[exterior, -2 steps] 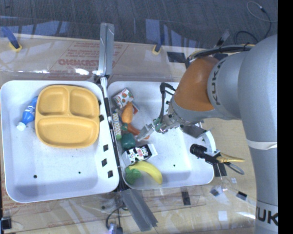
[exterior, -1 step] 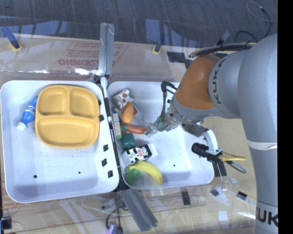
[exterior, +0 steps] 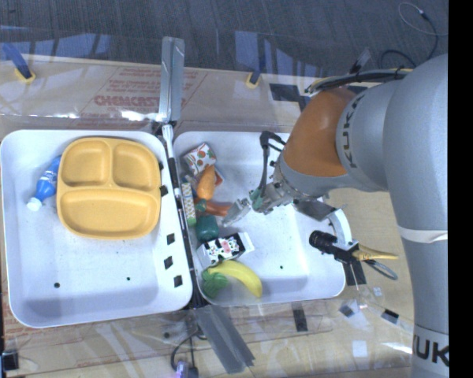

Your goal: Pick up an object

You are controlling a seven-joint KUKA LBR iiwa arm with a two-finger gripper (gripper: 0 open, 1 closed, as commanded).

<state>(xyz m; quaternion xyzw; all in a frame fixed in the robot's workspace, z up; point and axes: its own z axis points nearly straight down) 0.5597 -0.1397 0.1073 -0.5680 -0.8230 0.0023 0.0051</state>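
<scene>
- Bench w/ two bins; left bin (exterior: pixel 16 290) holds yellow plate (exterior: pixel 109 186), blue bottle (exterior: pixel 46 181) touching plate's left edge.
- Right of plate: orange piece (exterior: pixel 207 183), card box (exterior: pixel 223 247), banana (exterior: pixel 238 276), packed close.
- Gripper (exterior: pixel 248 203) farther right of plate, just beside orange piece; open or clenched, can't tell.
- Risk: tight clutter, so grab may slip or snag a neighbour.

A robot lab: arm (exterior: pixel 394 132) above white bins (exterior: pixel 94 266).

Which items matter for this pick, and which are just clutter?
In play, right bin: orange toy, green toy, card box, banana, printed carton.
Lying about, left bin: yellow divided plate, blue bottle.
</scene>
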